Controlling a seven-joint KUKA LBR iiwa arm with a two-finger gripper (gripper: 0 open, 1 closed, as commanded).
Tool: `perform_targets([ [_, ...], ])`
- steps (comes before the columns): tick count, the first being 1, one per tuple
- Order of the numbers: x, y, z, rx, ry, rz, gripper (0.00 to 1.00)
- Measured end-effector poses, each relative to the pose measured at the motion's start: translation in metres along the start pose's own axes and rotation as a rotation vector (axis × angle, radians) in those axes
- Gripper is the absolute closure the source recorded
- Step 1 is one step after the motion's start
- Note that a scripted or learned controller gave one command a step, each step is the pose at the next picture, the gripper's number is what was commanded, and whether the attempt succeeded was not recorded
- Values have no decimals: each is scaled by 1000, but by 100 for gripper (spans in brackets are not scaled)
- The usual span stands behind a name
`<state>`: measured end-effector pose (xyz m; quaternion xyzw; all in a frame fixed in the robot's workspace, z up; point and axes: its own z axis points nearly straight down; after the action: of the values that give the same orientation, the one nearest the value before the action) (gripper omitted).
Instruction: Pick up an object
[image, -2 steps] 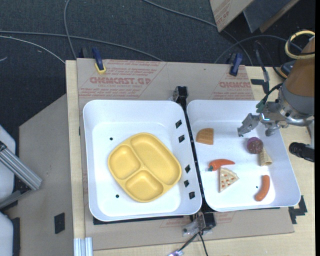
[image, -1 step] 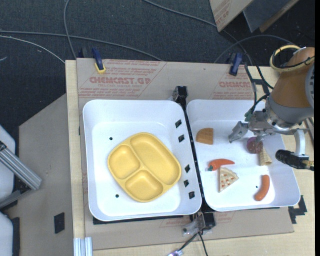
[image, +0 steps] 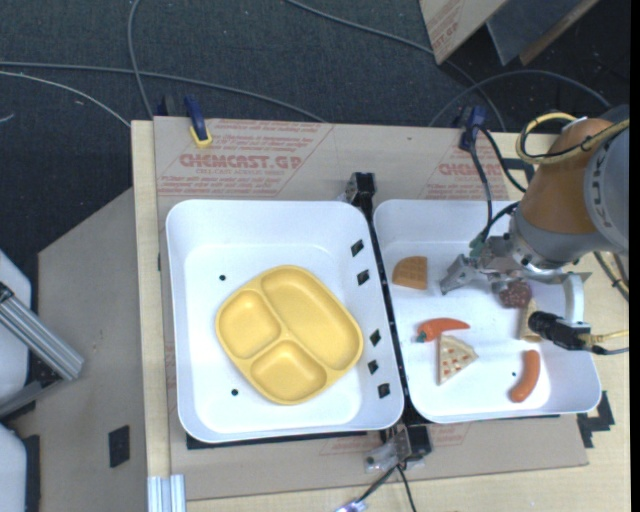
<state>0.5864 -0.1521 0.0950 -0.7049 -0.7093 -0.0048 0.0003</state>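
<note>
The gripper (image: 462, 274) is spread wide and holds nothing above the right bin (image: 430, 400); the bread piece (image: 410, 272) could be nudged aside.

Pizza slice (image: 455, 358) (flat); sausage (image: 526, 376) beside.

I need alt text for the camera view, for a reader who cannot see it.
The gripper hovers in the right bin near a brown bread piece, carrot, pizza slice and sausage. A yellow divided plate lies in the left bin.
</note>
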Motion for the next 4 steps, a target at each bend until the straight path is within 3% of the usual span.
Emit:
perform_targets([
  [1, -4, -3, -10, 5, -5, 5, 100],
  [3, 1, 11, -135, -2, -9, 5, 100],
  [4, 1, 12, -148, 3, -8, 5, 100],
])
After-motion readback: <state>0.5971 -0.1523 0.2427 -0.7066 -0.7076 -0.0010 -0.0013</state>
